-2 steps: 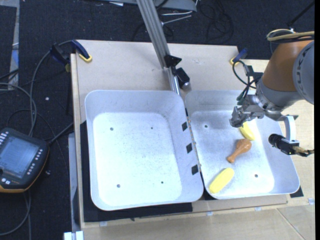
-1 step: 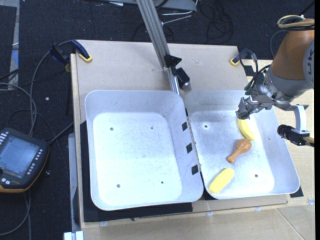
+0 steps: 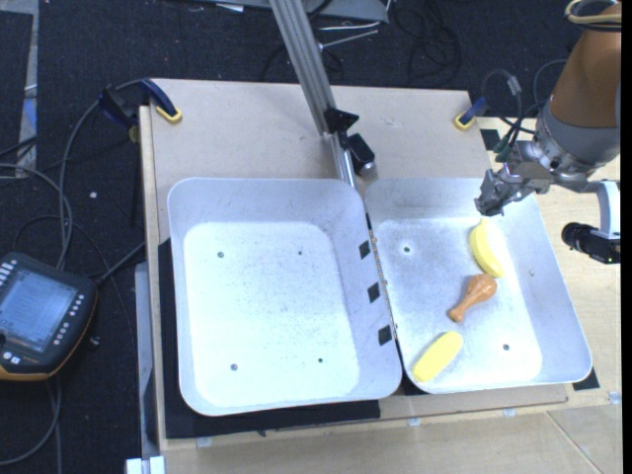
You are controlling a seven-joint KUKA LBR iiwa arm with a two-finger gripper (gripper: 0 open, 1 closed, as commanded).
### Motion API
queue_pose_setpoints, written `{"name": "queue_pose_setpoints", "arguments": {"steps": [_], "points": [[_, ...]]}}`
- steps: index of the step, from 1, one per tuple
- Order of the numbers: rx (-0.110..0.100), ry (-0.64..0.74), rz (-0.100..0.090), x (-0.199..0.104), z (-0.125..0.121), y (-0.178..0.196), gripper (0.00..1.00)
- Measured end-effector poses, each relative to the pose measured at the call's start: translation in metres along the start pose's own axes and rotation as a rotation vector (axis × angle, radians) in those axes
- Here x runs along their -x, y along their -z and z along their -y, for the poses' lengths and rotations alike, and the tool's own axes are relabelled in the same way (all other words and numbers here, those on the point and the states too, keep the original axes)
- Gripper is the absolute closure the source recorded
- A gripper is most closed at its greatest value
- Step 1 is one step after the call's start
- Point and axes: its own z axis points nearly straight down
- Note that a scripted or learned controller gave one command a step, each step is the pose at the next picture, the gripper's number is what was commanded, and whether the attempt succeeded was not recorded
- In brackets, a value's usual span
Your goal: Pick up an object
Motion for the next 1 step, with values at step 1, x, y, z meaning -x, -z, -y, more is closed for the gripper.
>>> {"name": "queue_pose_setpoints", "arguments": {"steps": [1], "points": [[-0.001,0.0,0.0,0.0001,-0.0008,0.0406,1.0]]}}
